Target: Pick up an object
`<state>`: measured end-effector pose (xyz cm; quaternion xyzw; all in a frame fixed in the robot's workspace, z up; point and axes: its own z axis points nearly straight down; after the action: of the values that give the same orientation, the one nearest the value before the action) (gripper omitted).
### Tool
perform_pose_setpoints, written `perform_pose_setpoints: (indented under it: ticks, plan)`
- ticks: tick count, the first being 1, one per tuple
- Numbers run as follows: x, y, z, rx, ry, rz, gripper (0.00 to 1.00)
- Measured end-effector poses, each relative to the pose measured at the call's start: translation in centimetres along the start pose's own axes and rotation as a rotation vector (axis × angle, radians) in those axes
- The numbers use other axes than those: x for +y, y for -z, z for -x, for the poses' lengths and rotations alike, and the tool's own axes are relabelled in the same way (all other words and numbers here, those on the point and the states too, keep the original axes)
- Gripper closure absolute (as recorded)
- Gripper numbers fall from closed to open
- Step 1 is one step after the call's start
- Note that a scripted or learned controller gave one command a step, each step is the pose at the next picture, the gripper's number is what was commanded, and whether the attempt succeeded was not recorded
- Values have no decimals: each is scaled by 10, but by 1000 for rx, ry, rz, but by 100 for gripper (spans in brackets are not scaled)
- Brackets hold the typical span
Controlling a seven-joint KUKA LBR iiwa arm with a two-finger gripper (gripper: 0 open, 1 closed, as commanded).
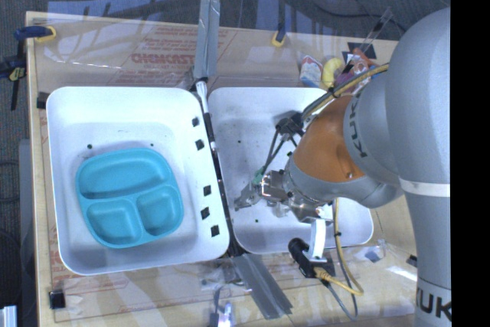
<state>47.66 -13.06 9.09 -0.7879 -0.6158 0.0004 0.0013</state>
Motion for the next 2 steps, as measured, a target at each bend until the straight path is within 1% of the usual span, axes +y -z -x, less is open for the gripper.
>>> perform_pose_setpoints:
  ticks: [1, 2]
  plan:
    - [77, 0, 5, 0, -35, -1, 0]
    - [-7, 23, -24, -8, 111, 6, 0]
